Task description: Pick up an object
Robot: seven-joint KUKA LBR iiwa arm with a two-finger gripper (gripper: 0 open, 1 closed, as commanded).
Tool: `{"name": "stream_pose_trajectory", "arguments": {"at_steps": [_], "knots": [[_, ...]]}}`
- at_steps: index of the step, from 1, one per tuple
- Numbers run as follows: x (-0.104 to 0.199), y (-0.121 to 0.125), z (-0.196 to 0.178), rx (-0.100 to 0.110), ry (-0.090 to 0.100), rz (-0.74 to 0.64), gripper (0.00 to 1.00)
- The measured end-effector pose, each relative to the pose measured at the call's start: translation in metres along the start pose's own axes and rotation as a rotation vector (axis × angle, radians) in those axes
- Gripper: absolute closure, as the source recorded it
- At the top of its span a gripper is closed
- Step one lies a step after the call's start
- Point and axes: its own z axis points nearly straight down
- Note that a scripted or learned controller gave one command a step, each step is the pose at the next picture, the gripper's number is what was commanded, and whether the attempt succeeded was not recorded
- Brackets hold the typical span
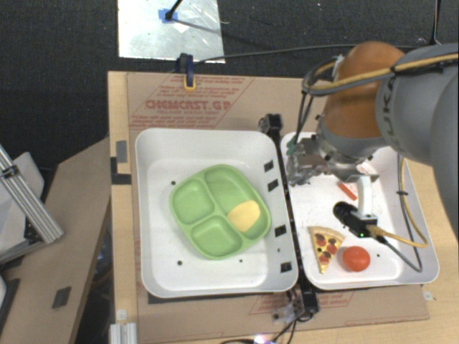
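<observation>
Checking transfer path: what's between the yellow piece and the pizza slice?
In the camera view, the two bins' adjoining walls, with a black tab on them, separate the yellow piece from the pizza slice.

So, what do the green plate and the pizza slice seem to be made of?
The plate: likely moulded plastic, smooth and fairly matte; one even green, with rounded compartment walls. The pizza slice: probably a toy of plastic or rubber, I cannot tell which; flat colours, neat red dots, a tidy crust edge.
</observation>
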Motion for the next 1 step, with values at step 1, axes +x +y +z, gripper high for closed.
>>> {"name": "stream_pose_trajectory", "arguments": {"at_steps": [1], "knots": [[0.0501, -0.0145, 0.0067, 0.000, 0.001, 0.000, 1.00]]}}
